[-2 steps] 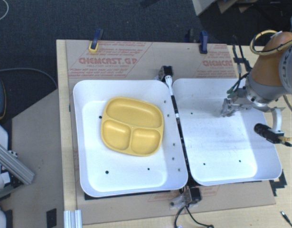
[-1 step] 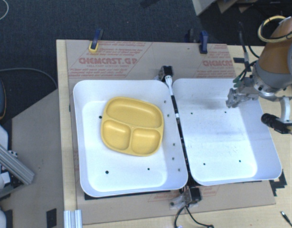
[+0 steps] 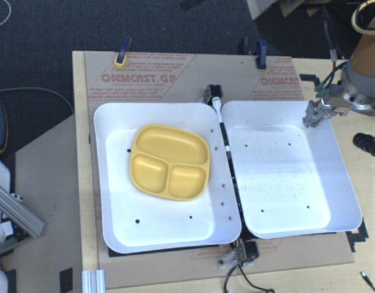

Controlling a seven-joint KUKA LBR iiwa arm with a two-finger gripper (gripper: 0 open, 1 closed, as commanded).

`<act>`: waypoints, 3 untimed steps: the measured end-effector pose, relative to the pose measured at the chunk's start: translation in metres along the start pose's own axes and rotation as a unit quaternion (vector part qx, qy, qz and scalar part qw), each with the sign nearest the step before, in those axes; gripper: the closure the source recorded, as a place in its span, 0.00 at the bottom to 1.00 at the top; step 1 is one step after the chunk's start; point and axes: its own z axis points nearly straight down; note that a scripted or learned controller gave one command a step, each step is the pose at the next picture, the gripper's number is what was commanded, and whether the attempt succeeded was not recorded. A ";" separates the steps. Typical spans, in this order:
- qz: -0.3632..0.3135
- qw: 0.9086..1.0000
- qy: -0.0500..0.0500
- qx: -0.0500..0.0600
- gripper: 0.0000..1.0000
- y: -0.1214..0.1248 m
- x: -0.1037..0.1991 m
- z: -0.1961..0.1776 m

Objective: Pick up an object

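A yellow divided plate (image 3: 169,162) with three compartments lies in the left bin (image 3: 114,182), toward its upper middle. My gripper (image 3: 313,115) hangs at the far upper right corner of the right bin (image 3: 333,188), well away from the plate. Nothing shows between its fingertips.
The two white bins sit side by side on a cardboard-covered bench (image 3: 175,72), held by a yellow clamp (image 3: 121,58) and a blue clamp (image 3: 261,54) at the back. The arm's grey wrist (image 3: 363,81) enters from the upper right.
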 end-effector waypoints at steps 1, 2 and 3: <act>0.000 1.000 0.001 0.002 1.00 0.001 0.000 -0.021; -0.003 1.000 0.003 0.005 1.00 0.005 0.055 -0.010; -0.003 1.000 0.004 0.005 1.00 0.006 0.116 -0.018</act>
